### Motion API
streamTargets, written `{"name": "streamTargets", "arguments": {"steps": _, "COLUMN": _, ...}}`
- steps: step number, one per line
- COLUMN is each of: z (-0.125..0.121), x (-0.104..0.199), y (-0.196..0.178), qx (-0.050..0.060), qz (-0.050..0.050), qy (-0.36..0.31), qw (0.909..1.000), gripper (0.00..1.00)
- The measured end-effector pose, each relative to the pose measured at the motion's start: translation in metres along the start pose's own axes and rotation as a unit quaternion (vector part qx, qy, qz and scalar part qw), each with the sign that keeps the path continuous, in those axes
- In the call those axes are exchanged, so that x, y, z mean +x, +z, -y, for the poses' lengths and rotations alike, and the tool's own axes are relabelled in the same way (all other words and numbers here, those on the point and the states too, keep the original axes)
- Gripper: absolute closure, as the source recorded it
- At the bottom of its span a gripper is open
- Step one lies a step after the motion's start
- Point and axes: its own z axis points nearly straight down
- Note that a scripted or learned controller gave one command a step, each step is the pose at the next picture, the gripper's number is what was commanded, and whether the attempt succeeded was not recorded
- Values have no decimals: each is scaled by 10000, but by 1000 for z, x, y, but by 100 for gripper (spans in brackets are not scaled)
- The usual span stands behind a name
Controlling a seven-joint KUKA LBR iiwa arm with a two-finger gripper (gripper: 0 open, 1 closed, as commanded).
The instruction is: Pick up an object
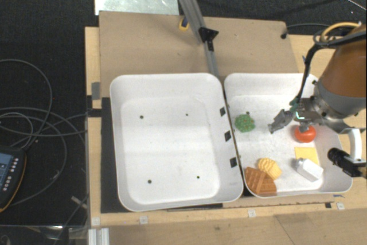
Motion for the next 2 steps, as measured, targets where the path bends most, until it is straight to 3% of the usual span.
{"name": "streamTargets", "arguments": {"steps": 1, "z": -1, "x": 0, "y": -2, "qx": -25, "qz": 5, "qy": 12, "qw": 10000, "gripper": 0}}
{"name": "streamTargets", "arguments": {"steps": 2, "z": 5, "x": -1, "y": 41, "qx": 0, "qz": 1, "qy": 24, "qw": 10000, "gripper": 0}}
